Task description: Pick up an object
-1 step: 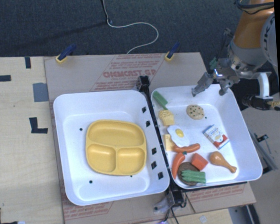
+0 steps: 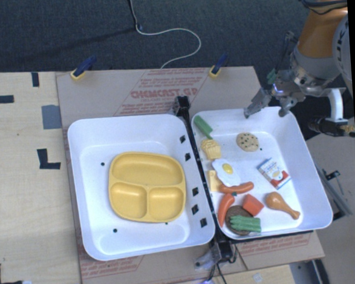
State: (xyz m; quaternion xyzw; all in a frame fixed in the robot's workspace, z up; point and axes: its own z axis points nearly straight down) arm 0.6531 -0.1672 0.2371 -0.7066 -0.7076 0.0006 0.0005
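Camera view: gripper (image 2: 264, 105) hangs jaws apart and empty above the bin rim (image 2: 298, 127); the cookie (image 2: 247, 141) looks light, stiff; pinch its edges.

Bins: you have two white bins, the left bin (image 2: 86, 175) and the right bin (image 2: 300, 160), side by side
Trays: you see one yellow divided tray (image 2: 147, 186), with three compartments
Cookies: one cookie (image 2: 247, 141)
Eggs: one fried egg (image 2: 226, 169)
Drumsticks: one chicken drumstick (image 2: 282, 204)
Cartons: one small red and white carton (image 2: 273, 173)
Sausages: one sausage (image 2: 237, 189)
Carrots: one carrot (image 2: 225, 209)
Corn: one corn piece (image 2: 211, 149)
Green pieces: you can count two, one cucumber-like piece (image 2: 203, 126) and one green bundle (image 2: 247, 224)
Clamps: two blue and yellow clamps, the left clamp (image 2: 83, 67) and the right clamp (image 2: 219, 64)
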